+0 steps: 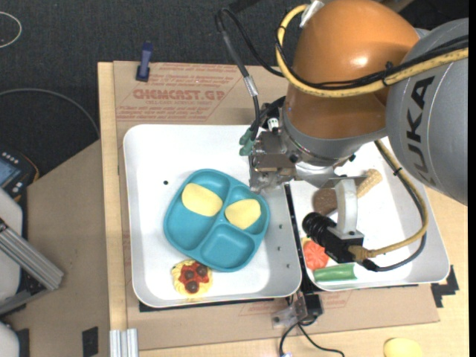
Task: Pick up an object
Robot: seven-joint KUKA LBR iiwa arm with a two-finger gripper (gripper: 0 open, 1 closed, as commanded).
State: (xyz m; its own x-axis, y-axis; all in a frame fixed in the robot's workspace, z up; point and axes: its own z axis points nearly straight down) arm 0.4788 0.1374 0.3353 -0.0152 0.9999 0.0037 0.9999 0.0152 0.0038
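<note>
Even, bright overhead light, no strong colour cast. The left bin floor is close to blown out, little surface texture left. Broad soft highlight on the orange band top, so the source sits above; the grey arm casing goes darker toward the right edge. Shadows are soft and short: a thin one under the blue plate near rim, a heavier one under the arm across the divide between bins. Dark floor at far left is underexposed, detail mostly lost. Focus is decent on the bins; the arm, close to the lens, reads slightly soft. Printed text on the cardboard is legible but grainy. Mild compression noise overall.
</note>
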